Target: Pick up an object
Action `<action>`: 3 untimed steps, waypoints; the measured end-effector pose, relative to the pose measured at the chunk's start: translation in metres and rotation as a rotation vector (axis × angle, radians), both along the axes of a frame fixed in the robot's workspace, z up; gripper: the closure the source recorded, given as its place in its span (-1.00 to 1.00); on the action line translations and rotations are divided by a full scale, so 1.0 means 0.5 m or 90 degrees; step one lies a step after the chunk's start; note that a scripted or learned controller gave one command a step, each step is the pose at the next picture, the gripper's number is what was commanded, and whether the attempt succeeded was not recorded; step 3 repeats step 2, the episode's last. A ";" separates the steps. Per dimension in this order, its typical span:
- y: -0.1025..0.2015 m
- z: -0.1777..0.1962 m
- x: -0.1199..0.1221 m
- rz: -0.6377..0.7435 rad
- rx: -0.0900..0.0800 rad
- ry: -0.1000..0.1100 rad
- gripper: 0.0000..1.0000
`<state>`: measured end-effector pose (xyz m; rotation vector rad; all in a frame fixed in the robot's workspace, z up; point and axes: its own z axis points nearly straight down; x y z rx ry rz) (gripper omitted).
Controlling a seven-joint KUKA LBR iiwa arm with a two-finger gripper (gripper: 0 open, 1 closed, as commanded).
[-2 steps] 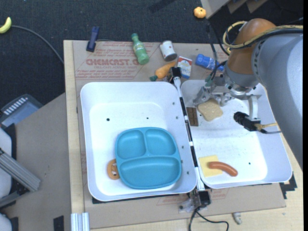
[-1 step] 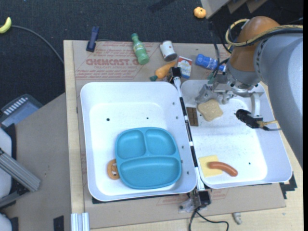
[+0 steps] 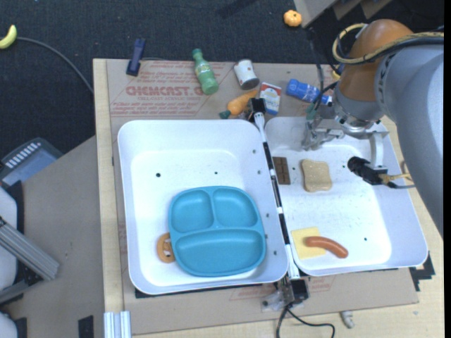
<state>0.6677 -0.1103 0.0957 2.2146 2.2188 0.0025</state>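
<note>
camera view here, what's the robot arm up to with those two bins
A grey KUKA arm reaches in from the right, its claw low over the back of the right bin. A bread slice lies on the bin floor just in front of it, and a sausage rests on a cheese slice nearer the front. The left bin holds a blue divided plate. Nothing looks lifted yet.
</note>
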 end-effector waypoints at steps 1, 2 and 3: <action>0.000 -0.001 0.000 0.000 0.000 0.001 -1.00; 0.001 -0.022 -0.071 -0.002 0.003 0.005 -1.00; 0.001 -0.022 -0.071 -0.002 0.003 0.005 -1.00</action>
